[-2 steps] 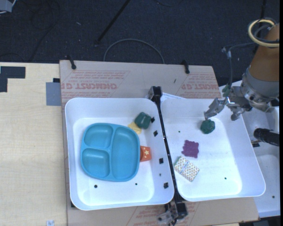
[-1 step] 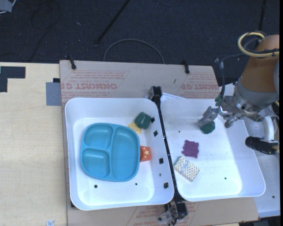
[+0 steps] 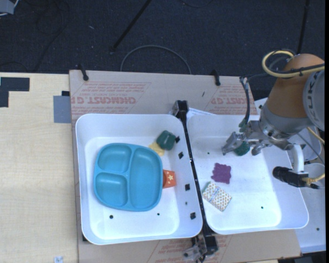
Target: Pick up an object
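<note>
My gripper (image 3: 242,147) hangs low over the back of the right bin (image 3: 285,215). It is open, with its fingers spread wide. A small dark green object (image 3: 241,150) sits between the fingers, narrower than the gap, and I cannot tell whether either finger touches it. In front of the gripper, on the bin floor, lie a purple object (image 3: 221,172) and a white patterned packet (image 3: 216,196).
The left bin (image 3: 88,223) holds a blue divided plate (image 3: 128,176), a dark green block (image 3: 165,139) over a yellow piece (image 3: 157,148), and a red block with a star (image 3: 169,178). A black divider (image 3: 188,163) runs between the bins. A black fitting (image 3: 289,175) juts in at the right.
</note>
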Robot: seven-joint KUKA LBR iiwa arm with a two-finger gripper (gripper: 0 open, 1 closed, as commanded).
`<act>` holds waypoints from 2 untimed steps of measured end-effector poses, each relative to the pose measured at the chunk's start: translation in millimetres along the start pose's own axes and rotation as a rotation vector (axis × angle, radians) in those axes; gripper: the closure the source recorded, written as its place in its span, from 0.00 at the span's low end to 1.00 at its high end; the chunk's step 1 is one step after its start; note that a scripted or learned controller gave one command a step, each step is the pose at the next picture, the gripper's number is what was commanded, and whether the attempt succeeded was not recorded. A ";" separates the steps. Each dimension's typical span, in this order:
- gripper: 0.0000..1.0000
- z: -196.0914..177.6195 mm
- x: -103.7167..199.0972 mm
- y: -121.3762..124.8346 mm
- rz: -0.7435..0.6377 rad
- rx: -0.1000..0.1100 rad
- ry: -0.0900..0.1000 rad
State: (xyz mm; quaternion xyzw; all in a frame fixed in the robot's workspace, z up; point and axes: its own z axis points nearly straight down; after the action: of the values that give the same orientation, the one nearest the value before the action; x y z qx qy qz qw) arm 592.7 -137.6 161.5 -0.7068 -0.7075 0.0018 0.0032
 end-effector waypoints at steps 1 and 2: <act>0.00 64.2 2.7 0.4 0.001 0.000 0.000; 1.00 50.8 1.2 0.8 0.005 -0.002 -0.001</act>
State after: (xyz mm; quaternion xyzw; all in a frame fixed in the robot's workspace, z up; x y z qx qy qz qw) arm 593.2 -136.4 110.7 -0.7084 -0.7058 0.0014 0.0022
